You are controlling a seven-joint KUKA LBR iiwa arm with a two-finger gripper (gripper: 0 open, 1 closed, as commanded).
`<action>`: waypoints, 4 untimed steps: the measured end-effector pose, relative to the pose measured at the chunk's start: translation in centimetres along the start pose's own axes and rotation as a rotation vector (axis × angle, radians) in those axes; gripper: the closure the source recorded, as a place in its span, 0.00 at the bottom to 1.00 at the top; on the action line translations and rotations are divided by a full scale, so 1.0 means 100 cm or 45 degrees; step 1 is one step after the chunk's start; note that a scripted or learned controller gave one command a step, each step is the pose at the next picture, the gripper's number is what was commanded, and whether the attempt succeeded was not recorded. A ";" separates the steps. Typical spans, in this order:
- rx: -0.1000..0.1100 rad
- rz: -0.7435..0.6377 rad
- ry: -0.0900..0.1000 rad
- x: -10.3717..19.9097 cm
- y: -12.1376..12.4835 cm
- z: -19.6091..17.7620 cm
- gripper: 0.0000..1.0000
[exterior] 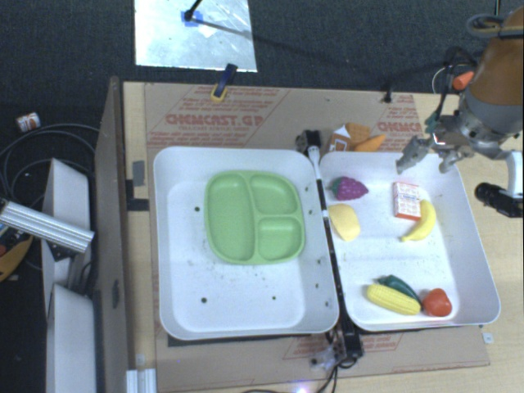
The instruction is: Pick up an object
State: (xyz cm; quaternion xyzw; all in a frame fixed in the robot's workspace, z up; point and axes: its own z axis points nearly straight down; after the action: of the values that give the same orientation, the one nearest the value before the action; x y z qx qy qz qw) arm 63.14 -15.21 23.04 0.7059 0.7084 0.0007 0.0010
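While nothing is yet lifted, the scene is reading from the left like this: the left bin (pixel 176 219) is carrying a green divided plate (pixel 252 218) lying flat near its middle. Across the shared rim, the right bin (pixel 471 244) is holding the candidates. A purple grape cluster (pixel 350 188) is sitting near the top left, with a pale yellow lemon-like piece (pixel 345 222) just below it. Lower down, a corn cob (pixel 393 299) is lying next to a red tomato-like piece (pixel 438 302). Further right, a small red-and-white carton (pixel 406 201) is lying touching or nearly touching a banana (pixel 419 223).

The gripper (pixel 427 155) is hovering above the bin's far edge with its two fingers spread wide and nothing between them. The carton is the nearest object, just below the fingertips. To do this step well, I judge the arm should be descending straight over a single item, straddling its narrow side. The carton and banana are crowding each other, so a finger could be landing on the banana; the grape cluster, standing apart, may be the cleaner pick.

The grey arm (pixel 491 121) is reaching in from the right, its orange band (pixel 501 76) showing above the wrist, which is angling down and leftward toward the bin.
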 end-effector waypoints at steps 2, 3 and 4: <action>0.004 0.004 0.000 -0.049 -0.037 0.121 0.00; 0.003 0.004 0.000 -0.054 -0.058 0.109 0.00; 0.000 -0.002 -0.001 -0.054 -0.035 0.147 0.00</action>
State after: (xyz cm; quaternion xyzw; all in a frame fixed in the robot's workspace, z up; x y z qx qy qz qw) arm 59.70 -20.64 8.29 0.7054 0.7088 0.0004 0.0014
